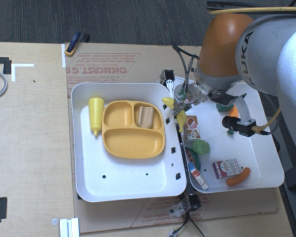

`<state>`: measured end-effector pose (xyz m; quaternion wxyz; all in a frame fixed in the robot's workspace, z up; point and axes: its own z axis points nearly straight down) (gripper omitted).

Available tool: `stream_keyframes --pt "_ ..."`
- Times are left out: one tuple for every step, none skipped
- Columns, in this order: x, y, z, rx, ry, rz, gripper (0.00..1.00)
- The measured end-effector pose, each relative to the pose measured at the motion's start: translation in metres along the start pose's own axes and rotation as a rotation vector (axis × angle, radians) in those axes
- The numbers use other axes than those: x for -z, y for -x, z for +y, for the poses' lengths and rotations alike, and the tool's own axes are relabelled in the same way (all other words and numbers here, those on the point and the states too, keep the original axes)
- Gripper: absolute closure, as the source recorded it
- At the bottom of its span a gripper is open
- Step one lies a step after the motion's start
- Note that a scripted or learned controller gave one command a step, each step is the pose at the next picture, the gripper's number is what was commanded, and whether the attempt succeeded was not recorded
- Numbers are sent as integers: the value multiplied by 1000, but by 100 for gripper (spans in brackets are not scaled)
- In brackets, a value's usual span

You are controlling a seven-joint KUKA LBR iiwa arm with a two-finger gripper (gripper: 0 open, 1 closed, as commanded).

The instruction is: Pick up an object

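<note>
The small yellow object (168, 102) sits at the top edge where the two white bins meet, just beside the end effector (180, 105). It looks like the thing the grey arm with the orange band (227, 43) is going for, but that is only a guess. I cannot tell how the end effector is set, because wires and the arm cover it. I do not see anything lifted up, so the pick looks not done yet.

The right white bin (266, 177) has a green soft lump (201, 146), a red sausage toy (238, 177), a small printed box (225, 168) and a small printed packet (191, 127). The left white bin (89, 181) has a yellow plastic tray with three parts (133, 142) and a yellow squeeze bottle (95, 113). They all lie flat. What is left is to grab one thing and lift it.
</note>
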<state>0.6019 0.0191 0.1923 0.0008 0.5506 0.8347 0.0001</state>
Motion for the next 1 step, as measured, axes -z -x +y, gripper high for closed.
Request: stream_keyframes --pt "0 -80 11 217 -1 1 100"
